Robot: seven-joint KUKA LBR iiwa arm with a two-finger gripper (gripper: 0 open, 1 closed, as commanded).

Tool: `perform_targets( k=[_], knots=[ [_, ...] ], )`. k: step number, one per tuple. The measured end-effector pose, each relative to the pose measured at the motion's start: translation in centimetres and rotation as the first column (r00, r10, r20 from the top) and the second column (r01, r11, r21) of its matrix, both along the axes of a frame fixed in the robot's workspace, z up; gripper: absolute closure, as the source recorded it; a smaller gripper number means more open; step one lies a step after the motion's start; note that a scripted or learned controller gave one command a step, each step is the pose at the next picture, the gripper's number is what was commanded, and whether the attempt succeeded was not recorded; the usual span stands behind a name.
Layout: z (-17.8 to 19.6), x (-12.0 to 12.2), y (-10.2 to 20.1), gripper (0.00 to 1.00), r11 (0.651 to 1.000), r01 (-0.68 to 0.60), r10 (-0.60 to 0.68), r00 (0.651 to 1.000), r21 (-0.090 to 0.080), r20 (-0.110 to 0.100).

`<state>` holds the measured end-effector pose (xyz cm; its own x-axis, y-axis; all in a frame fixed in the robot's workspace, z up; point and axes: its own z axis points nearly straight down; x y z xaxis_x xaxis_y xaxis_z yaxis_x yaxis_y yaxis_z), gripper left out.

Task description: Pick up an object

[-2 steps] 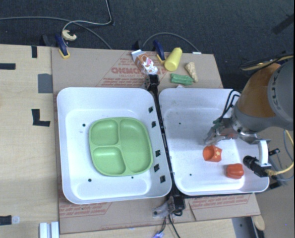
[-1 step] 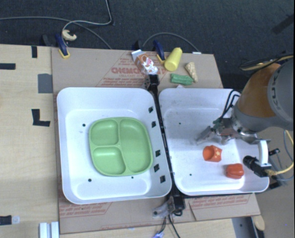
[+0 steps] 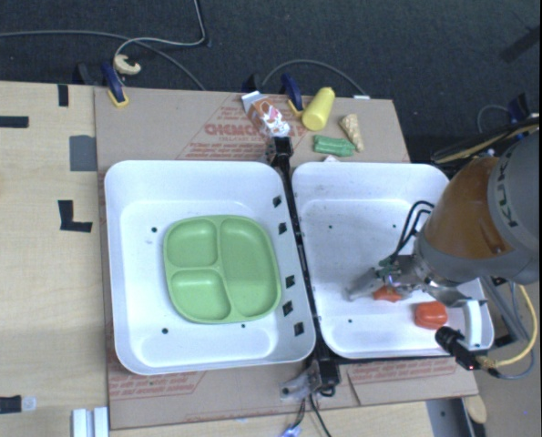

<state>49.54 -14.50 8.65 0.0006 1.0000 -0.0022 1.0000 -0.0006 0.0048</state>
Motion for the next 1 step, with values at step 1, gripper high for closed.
perform_targets(
  k=[1],
  knots=[
    [0.99,0.06,-0.06,1.0,1.0,0.001,-0.001,1.0,-0.001,0.001]
  ],
)
